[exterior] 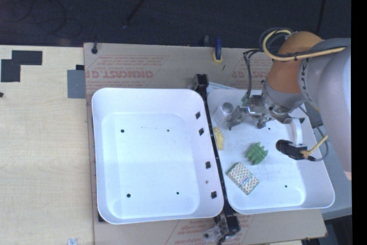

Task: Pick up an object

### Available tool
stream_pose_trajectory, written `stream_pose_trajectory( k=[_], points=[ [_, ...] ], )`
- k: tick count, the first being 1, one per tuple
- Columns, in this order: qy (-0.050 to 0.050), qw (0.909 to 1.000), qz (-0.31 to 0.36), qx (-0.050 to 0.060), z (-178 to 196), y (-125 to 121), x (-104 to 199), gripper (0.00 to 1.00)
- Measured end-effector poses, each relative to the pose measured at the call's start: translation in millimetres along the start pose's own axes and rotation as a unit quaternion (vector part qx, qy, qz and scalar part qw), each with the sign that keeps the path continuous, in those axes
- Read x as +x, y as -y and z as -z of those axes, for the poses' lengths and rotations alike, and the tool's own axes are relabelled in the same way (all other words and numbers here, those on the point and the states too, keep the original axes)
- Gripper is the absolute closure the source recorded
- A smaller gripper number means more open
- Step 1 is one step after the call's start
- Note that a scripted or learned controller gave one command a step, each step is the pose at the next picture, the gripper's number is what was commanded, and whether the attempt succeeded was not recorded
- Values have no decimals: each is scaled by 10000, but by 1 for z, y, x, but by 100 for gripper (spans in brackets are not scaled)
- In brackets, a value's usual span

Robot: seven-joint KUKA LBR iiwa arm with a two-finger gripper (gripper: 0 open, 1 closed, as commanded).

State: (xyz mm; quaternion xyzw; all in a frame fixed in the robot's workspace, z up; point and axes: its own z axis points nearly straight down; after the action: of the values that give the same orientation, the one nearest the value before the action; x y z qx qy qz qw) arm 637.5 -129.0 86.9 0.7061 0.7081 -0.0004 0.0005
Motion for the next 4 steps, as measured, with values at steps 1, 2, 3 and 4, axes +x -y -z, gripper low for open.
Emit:
stream_pose_trajectory(
  k=[1, 2, 3, 4],
  points=[
    [-9, 10000, -2, 18, 11, 2, 0, 100],
    [-10, 10000, -4, 21, 21, 2, -1, 100],
    [19, 10000, -43, -35, 155, 78, -55, 100],
    [15, 10000, -15, -33, 233, 68, -84, 100]
  ],
)
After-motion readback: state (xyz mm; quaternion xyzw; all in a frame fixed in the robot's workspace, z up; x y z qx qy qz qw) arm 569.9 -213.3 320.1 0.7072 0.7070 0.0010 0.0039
